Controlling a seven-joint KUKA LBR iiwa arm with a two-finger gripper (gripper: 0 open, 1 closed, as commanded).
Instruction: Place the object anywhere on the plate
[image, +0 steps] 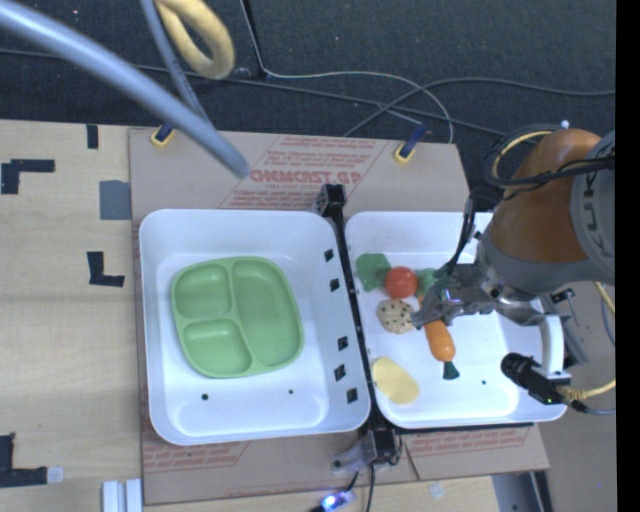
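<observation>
A green divided plate (238, 315) lies in the left white bin (165, 400). The right bin (490, 400) holds toy foods: a green leafy piece (372, 267), a red tomato (401, 282), a speckled cookie (394, 316), an orange carrot (441, 343) and a pale yellow piece (396, 381). My gripper (441, 306) hangs low over the right bin, just above the carrot's upper end and right of the cookie. Whether it touches the carrot is hidden by the wrist.
The grey arm with its orange band (545, 215) covers the right bin's right side. A black divider (345, 310) runs between the bins. A small dark green bit (452, 371) lies below the carrot. Cables cross the dark floor behind the bench.
</observation>
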